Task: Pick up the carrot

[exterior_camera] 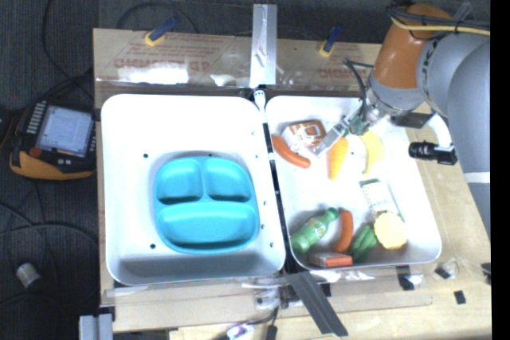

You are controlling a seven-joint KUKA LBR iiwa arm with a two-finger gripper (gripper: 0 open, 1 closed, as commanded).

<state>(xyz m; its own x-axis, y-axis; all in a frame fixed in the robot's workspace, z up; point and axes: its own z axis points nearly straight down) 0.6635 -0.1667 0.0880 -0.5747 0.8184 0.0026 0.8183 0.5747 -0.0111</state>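
1. Camera view from above: we take the carrot (338,158) as our landmark; it lies in the upper middle of the right bin (422,195).
2. Just left of the carrot we see a small packet with a brown and white label (305,134), and beyond that a sausage (290,152) lying near the bin's left wall.
3. Just right of the carrot lies a banana (370,150), close alongside it.
4. Below and to the right of the carrot sits a small white carton (374,193), then a pale yellow round piece (390,231).
5. Well below the carrot we find a green bottle (313,229), a red-orange pepper-like piece (345,227), a green vegetable (363,242) and a red bar (331,259).
6. Far left of the carrot, in the left bin (127,171), rests a blue divided plate (206,202).
7. The carrot's long axis runs nearly up and down the view, wide end up, tip pointing down.
8. The gripper (351,126) hangs right at the carrot's upper end, between packet and banana; we cannot tell whether its jaws are released or clenched, nor whether they touch the carrot.
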